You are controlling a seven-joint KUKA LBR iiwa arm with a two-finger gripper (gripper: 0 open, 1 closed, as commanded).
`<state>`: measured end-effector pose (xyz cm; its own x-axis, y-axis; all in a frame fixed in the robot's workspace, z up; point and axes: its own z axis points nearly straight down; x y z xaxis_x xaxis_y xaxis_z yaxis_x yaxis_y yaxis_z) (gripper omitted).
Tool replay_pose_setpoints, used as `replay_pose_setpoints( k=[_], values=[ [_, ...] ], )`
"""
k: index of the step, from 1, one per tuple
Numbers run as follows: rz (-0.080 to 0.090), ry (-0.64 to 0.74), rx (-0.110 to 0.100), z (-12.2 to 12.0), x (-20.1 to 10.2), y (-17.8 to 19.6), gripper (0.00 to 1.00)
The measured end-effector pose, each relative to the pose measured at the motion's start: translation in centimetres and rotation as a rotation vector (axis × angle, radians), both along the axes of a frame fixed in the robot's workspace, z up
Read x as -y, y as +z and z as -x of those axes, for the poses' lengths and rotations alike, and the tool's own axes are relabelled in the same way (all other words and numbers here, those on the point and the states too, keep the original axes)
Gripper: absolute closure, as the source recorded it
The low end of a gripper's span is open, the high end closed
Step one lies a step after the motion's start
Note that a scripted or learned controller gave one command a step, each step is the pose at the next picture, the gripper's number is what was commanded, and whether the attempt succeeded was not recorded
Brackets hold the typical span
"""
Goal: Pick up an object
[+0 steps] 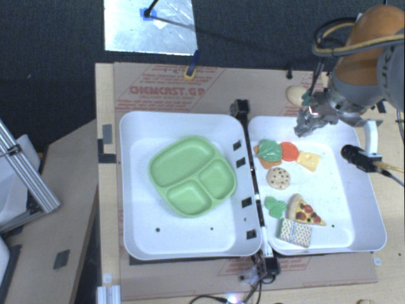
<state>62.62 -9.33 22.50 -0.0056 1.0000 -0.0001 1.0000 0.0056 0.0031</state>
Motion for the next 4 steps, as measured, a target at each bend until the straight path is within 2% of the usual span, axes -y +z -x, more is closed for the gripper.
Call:
replay_pose_setpoints(
  k=[1, 2, 4],
  values=[
    [-0.001, 0.002, -0.005, 4.1, -3.5, 0.0, 1.00],
    [0.000, -0.005, -0.004, 7.6, -3.5, 0.9, 1.00],
    [0.000, -0.001, -0.002, 7.4, -4.8, 0.1, 1.00]
  ],
)
